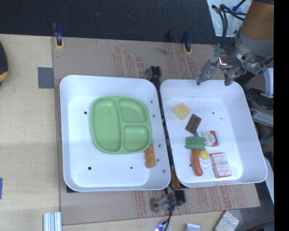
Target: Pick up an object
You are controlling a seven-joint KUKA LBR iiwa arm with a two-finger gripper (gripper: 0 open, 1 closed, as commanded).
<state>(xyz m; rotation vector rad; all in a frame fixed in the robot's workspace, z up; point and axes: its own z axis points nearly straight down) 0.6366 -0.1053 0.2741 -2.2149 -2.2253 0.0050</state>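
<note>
The arm came in from the right, its orange band [258, 22] above the grey wrist, and the gripper [216, 77] hung over the far rim of the right bin [253, 138]. Its two fingers [203, 75] stood apart, with nothing between them.

The things to pick lay in the right bin, all well clear of the gripper. A pale yellow square [181, 111] sat nearest the far end. Just below it lay a brown bar [193, 123], tilted. Further toward the near side, a green pod [194, 143] lay across the bin, touching a small packet [211, 138] printed in red and white. Below the pod, a hot dog [197, 163] lay lengthwise, with a small yellow piece [203, 154] against it. A red and white box [220, 164] lay just beside the hot dog, near the bin's front rim.

The left bin [72, 129] held a green divided plate [121, 124] with three compartments, resting flat near the middle. An orange-brown cracker [150, 156] lay near that bin's right wall, just beside the plate's corner.

Both bins sat side by side on a brown sheet [106, 57] on the worktop [19, 143], with blue clamps [59, 35] at its far edge.
</note>
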